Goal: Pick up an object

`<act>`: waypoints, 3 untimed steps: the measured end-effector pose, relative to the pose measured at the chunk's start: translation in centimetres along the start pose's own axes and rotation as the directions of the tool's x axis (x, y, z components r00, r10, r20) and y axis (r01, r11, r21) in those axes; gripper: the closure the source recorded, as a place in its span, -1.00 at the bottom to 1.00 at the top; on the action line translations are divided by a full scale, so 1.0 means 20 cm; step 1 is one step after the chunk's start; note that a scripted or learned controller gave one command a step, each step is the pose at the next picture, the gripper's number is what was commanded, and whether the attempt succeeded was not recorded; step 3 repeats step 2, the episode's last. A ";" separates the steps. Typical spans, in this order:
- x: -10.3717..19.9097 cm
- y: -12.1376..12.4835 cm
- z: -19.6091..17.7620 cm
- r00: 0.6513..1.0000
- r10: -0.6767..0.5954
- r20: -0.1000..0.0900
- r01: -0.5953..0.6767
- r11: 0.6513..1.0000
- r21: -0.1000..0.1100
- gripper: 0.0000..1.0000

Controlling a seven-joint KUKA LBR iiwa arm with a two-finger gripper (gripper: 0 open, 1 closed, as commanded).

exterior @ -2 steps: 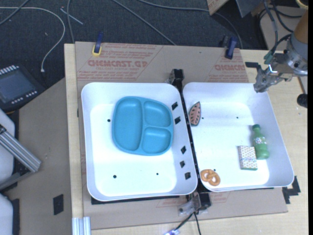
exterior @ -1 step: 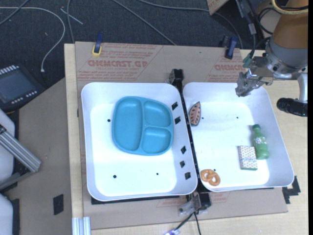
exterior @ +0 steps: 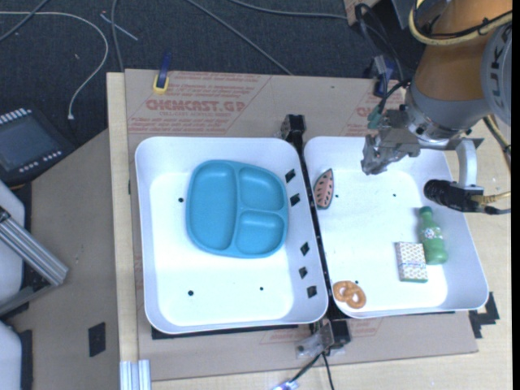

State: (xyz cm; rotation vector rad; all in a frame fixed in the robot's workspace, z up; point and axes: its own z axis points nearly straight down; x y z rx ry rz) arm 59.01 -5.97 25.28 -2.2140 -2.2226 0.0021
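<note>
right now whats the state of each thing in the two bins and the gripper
blue divided plastic plate: flat in left bin
watermelon slice toy: leaning on right bin's left wall
green bottle: lying down
small patterned box: lying flat
pretzel toy: flat, near front edge
gripper: over right bin

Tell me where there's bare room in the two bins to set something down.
Left bin: a bare strip in front of the blue divided plate. Right bin: open middle between the watermelon slice, the pretzel and the small box. Crowded along its right wall, by the green bottle.
</note>
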 end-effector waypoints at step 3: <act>0.54 -0.18 0.02 1.000 -0.003 -0.001 0.003 1.000 -0.001 1.00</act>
